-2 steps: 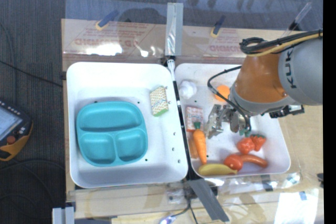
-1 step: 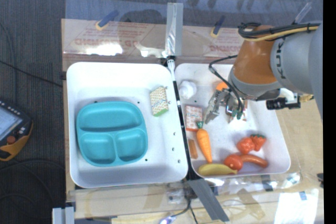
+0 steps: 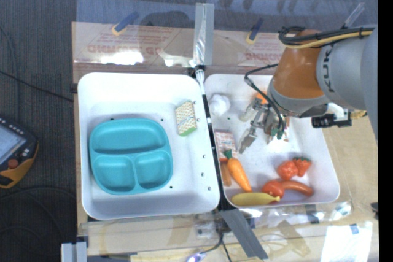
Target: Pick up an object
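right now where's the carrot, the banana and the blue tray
carrot [image 3: 237,173], camera view, middle of its orange body
banana [image 3: 254,199], camera view, middle of the yellow peel
blue tray [image 3: 129,154], camera view, ridge between its compartments

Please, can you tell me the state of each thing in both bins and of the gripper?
Teal divided plate: lying flat, left bin.
Sponge: beside the plate, left bin.
Toy carrot: lying, right bin.
Toy banana: lying at near wall.
Toy tomato: resting, untouched.
Gripper: above the right bin, holding nothing.
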Motion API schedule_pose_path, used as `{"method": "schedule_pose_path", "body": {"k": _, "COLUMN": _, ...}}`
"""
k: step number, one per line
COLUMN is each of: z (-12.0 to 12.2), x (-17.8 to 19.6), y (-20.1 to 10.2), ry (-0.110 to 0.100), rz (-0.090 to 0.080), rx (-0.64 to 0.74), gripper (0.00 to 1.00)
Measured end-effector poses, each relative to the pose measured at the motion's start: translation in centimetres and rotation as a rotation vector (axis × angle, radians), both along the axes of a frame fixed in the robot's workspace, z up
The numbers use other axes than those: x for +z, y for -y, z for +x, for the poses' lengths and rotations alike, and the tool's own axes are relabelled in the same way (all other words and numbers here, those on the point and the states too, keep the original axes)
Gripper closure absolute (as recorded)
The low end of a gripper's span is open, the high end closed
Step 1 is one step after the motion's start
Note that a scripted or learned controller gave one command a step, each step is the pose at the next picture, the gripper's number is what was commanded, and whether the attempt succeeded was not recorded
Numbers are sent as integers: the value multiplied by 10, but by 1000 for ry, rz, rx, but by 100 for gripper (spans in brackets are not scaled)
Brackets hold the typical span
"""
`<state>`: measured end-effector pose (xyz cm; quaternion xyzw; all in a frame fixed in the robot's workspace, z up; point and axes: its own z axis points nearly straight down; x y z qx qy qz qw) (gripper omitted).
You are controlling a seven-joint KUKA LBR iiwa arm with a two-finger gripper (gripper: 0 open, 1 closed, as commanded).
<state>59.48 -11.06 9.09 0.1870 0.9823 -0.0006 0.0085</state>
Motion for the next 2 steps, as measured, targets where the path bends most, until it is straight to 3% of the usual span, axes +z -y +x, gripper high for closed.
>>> {"method": "schedule_pose_path", "body": {"k": 1, "z": 62, "x": -1, "y": 11, "ry": -13, "rz": 4, "rx": -41, "gripper": 0}}
{"method": "schedule_pose_path", "body": {"k": 2, "z": 1, "x": -1, "y": 38, "ry": -5, "rz": -1, "rx": 55, "gripper": 0}}
